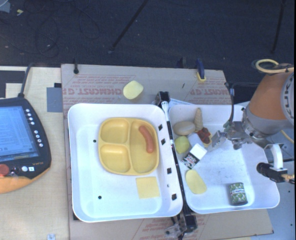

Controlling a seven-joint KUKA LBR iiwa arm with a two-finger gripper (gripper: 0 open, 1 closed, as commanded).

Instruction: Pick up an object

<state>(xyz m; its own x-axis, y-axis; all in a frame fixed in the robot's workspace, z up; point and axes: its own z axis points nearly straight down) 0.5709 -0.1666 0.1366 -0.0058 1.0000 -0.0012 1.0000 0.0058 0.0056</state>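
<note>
Grey-and-orange arm is reaching in from right; pincer (pixel 223 136) is hovering over right white bin (pixel 268 196), finger state unreadable. Nearest it, a small red object (pixel 204 133) is lying beside a tan stone-like lump (pixel 184 128) at the far-left corner.

A broad orange band (pixel 267 104) is seen on the arm above a grey metal wrist (pixel 248 129), from which a small grey gripper (pixel 219 137) of thin metal parts extends
</note>
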